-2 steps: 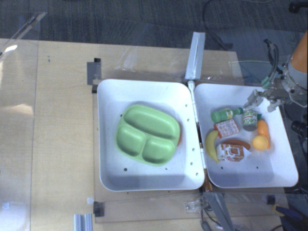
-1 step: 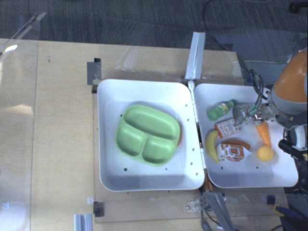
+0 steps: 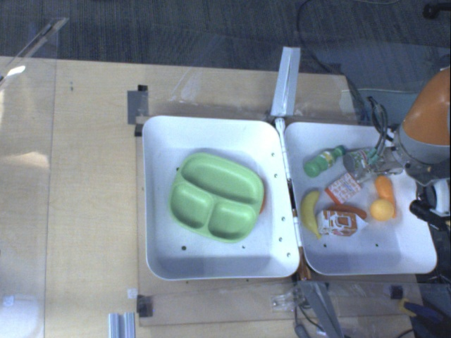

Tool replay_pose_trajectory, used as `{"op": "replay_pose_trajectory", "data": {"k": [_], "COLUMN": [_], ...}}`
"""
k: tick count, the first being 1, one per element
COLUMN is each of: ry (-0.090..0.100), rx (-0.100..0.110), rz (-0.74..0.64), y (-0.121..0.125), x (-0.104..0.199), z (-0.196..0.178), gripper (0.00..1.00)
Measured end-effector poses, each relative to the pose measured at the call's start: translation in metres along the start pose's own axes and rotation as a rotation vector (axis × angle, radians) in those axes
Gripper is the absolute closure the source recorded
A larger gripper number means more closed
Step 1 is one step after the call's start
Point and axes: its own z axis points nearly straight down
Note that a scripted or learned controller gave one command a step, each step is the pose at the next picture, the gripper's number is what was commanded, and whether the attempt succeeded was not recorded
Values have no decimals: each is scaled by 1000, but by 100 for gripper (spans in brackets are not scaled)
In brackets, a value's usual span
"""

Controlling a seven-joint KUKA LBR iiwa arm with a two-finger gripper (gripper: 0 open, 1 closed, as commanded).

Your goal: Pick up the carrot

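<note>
The carrot (image 3: 384, 186), a short orange stub, lies in the right bin (image 3: 416, 255) toward its right side, just above a round orange fruit (image 3: 381, 210). My gripper (image 3: 364, 162) hangs over the upper middle of that bin, a little up and to the left of the carrot and apart from it. It sits between the carrot and a green bottle (image 3: 323, 160). The grey arm with its orange band (image 3: 430, 115) comes in from the right edge.
A yellow banana (image 3: 311, 211), a red-and-white packet (image 3: 343, 187) and a small carton (image 3: 339, 222) lie in the right bin's left half. The left bin (image 3: 158, 189) holds a green divided plate (image 3: 217, 196). A metal post (image 3: 285, 83) stands behind the bins.
</note>
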Motion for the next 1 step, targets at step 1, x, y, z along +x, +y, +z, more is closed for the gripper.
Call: {"op": "replay_pose_trajectory", "data": {"k": [1], "ry": [-9], "rx": [-4], "rz": [-432], "y": [10], "x": [0], "z": [12], "gripper": [100]}}
